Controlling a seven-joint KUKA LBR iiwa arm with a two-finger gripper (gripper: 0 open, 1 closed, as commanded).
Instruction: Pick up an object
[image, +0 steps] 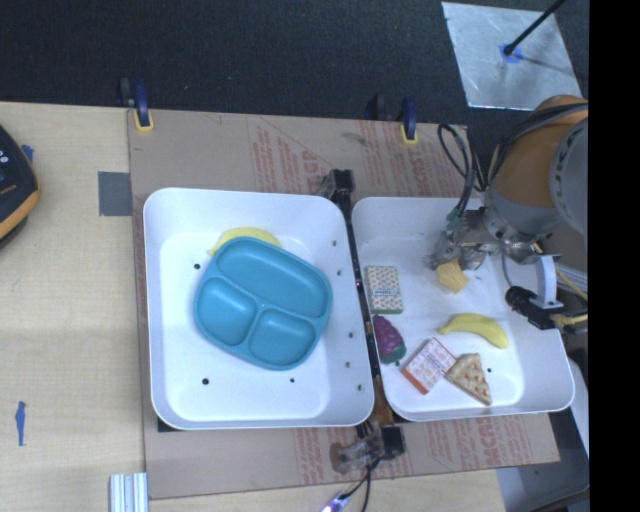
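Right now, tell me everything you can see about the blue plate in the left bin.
The blue plate is a rounded, smooth tray that looks like plastic, split into three compartments: one large at the top, two smaller below. It lies flat, face up and turned at a slant, on the floor of the left bin, slightly toward the back. Its compartments hold nothing visible. Its top edge overlaps a yellow thing peeking out behind it. The gripper is over in the other bin.

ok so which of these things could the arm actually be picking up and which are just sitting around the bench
Part of the job:
claw, down in the right bin
yellow block just under it
banana
purple toy
small box
red-and-white packet
pizza slice toy

Just lying about:
blue divided plate in the left bin
yellow piece peeking from behind the plate
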